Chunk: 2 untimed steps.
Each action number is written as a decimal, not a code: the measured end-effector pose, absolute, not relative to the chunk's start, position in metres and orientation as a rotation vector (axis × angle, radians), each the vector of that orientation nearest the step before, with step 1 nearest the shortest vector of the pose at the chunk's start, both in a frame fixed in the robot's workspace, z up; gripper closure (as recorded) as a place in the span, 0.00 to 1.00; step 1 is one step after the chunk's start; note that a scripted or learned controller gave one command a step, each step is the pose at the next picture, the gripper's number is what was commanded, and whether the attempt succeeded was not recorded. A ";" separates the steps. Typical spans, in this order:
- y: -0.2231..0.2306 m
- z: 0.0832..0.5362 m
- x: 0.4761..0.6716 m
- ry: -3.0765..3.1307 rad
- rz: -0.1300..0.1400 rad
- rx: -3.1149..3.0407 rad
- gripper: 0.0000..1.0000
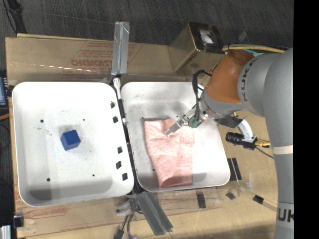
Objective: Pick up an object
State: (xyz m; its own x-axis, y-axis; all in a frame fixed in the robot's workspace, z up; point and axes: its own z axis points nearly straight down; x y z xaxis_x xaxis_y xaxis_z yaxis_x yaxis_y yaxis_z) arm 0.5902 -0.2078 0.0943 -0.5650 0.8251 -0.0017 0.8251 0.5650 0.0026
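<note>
A pink cloth (170,152) lies crumpled in the right bin (209,168), stretching from its middle to the front wall. My gripper (175,127) reaches in from the right and sits low over the cloth's upper edge, one metal finger (173,128) touching the fabric. A small blue cube (71,139) rests alone in the left bin (30,103), far from the gripper.
A raised divider with black clips (119,133) separates the two bins. The grey arm with its orange band (227,83) fills the right side above the bench. A brown box (197,44) stands behind the right bin. Cardboard lies under the bins.
</note>
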 end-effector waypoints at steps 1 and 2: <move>-0.208 0.095 0.575 2.804 0.003 1.410 0.00; -0.191 0.094 0.563 2.827 0.002 1.364 0.00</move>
